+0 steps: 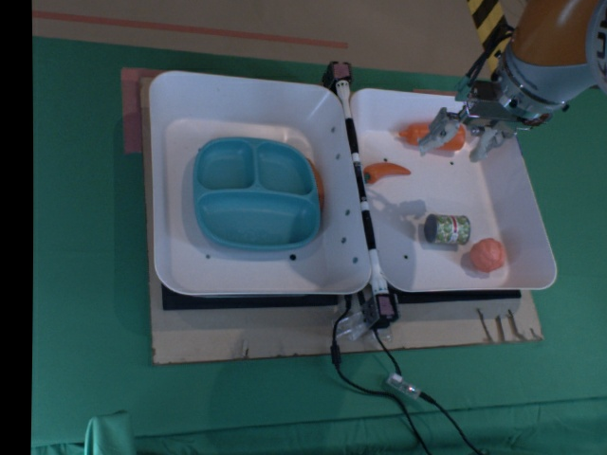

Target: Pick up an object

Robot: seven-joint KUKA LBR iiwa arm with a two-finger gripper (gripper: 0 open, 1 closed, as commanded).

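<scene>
The right bin (522, 207) holds an orange object (414, 134) near its far side, an orange carrot-like piece (386, 171) close to the divider, a small dark can with a green label (447, 229) lying on its side, and a pink-orange ball (487, 255) at the near right. My gripper (462, 137) hangs over the far part of that bin, right at the orange object and partly covering it. The fingers (437, 133) stand spread apart and open, with nothing clearly held between them.
The left bin (180, 245) bears a teal divided plate (256, 194) with a bit of orange showing at its right edge. A black-and-white rail (360, 188) divides the bins. Cables (398, 387) trail from the front. Green cloth surrounds the bench.
</scene>
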